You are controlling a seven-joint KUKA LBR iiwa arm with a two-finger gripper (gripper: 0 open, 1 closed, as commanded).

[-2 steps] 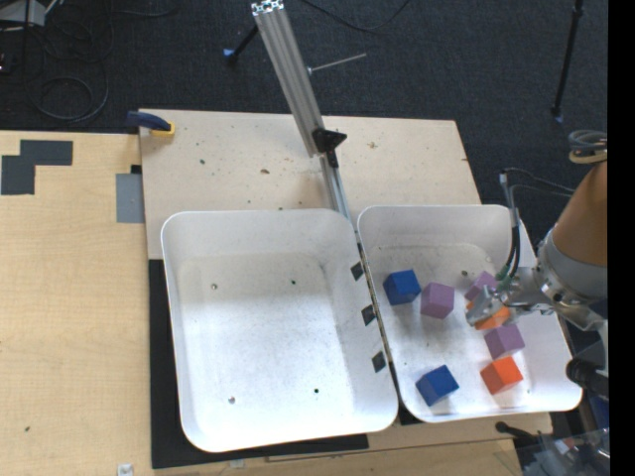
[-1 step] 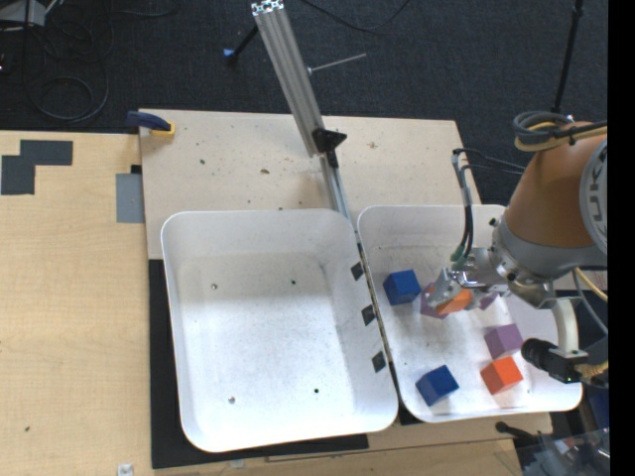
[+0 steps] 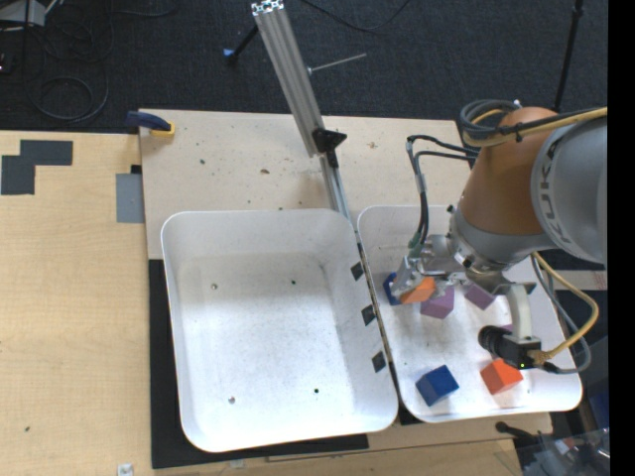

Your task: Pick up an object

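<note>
Two shallow white bins sit side by side on a wooden bench. The left bin (image 3: 198, 266) shows only dark specks on its floor. The arm (image 3: 526, 191) reaches in from the right over the right bin (image 3: 556, 395), its gripper (image 3: 425, 271) low near the bin's left wall, just above an orange piece (image 3: 418, 289) and a purple block (image 3: 438, 302). A blue cube (image 3: 437, 384) and an orange-red cube (image 3: 501, 376) lie near the front edge, apart from each other.
</note>
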